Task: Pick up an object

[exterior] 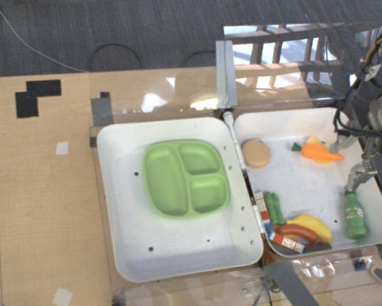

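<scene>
Over the right bin: the gripper point(358, 177) hangs at the right side, just above the cap of the green bottle point(353, 214); I cannot tell how it is set, and nothing is visibly held.
Pick target: my judgement is the green bottle, since it lies straight under the tool, lengthwise from near to far along the right wall.
Right bin point(280, 133): shallow white plastic with rounded corners; its loose things are scattered, most crowding the near left corner.
Near-left cluster: a yellow banana point(312, 225) lies on a red sausage-shaped thing point(295, 231), with a small printed box point(288, 242) touching them and a green stick point(273, 208) beside them. They would be hard to take singly.
Far side: a tan round disc point(256, 153), flat and matte, lies near the left wall; an orange carrot-like toy point(322, 153) with a green tip lies well apart from it, to the right.
Left bin point(123, 190): the same white plastic, holding a smooth pale green divided plate point(185, 177) with three compartments at its middle.
Bench point(42, 219): pale wood grain with black squares far left.
</scene>
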`<act>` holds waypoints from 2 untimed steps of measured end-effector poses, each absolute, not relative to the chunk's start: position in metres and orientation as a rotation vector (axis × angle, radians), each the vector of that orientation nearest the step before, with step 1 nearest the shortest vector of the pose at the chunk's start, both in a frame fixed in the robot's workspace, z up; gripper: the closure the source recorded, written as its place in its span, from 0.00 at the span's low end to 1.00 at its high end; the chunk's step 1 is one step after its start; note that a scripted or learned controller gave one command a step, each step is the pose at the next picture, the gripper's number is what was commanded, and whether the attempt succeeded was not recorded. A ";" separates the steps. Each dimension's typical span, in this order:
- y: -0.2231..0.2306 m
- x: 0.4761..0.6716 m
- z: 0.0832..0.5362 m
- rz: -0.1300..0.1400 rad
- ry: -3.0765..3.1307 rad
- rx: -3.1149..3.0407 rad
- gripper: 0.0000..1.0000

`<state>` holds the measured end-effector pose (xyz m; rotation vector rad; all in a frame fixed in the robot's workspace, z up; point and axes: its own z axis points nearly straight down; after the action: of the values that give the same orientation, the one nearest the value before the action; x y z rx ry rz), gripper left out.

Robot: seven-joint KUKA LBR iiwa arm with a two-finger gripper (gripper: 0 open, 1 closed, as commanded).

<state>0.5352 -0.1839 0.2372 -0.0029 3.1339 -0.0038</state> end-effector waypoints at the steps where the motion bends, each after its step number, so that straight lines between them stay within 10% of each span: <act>1: -0.195 0.542 0.099 -0.006 3.127 -0.038 0.00; 2: -0.134 0.512 0.091 -0.005 3.115 0.178 0.00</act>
<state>0.5124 -0.1343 0.0913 0.1780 3.1148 -0.0045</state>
